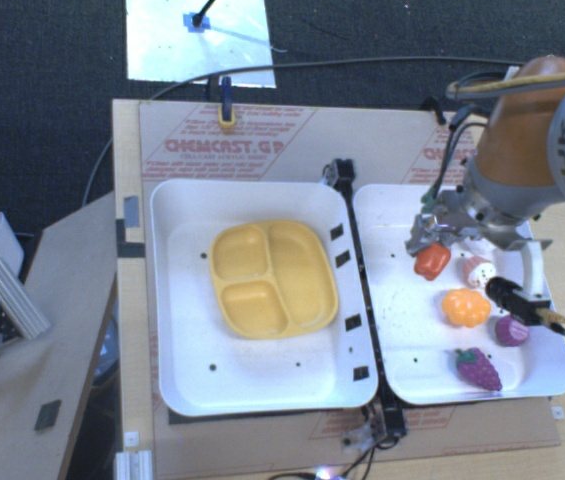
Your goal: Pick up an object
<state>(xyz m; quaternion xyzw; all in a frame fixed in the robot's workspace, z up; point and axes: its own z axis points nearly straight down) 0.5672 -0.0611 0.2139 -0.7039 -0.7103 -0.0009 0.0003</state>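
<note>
A: Showing the pick at its approach stage: the gripper [430,236] stands over the red-orange toy vegetable [432,260] near the right bin's [392,368] far edge, touching or just above it; whether anything is grasped cannot be told. Judged so, lifting remains.

B: Counts?

A: Right bin, five toys: that red-orange one, one white piece [478,271], one orange pumpkin [465,307], one purple onion [510,331], one grape bunch [477,369] toward the near edge. Left bin [177,368]: one yellow divided tray [273,277]. Two bins.
</note>
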